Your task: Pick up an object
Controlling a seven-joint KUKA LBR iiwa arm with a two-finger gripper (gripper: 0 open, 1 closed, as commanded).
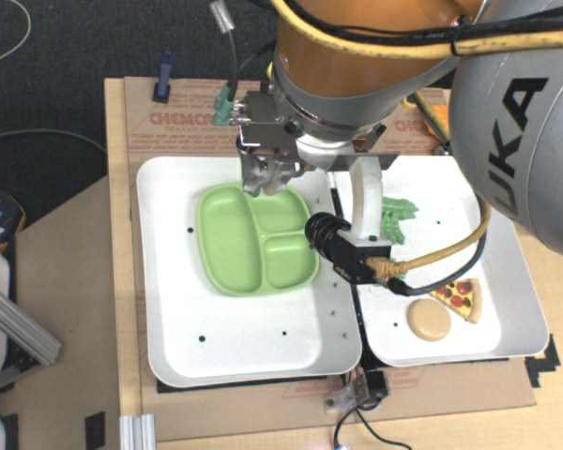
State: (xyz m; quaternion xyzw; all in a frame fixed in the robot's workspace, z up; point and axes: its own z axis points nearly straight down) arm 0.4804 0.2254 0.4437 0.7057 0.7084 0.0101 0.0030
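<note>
The jaws cannot be read as wide or narrow; the gripper [263, 178] is down at the far rim of the green tray [258, 238] in the left bin [235, 345], probably to pinch that thin edge. The tray lies flat just below it. A pizza slice [462, 299], cookie [429, 321] and green scrap [395, 217] sit in the right bin [507, 279].

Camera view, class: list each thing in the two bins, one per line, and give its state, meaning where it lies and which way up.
Green divided plate: in the left bin, lying flat, open side up.
Pizza slice: in the right bin, lying flat.
Round tan piece: right bin, flat, beside the pizza slice.
Green leafy piece: right bin, partly hidden behind the arm.
Gripper: over the plate's far edge.
</note>
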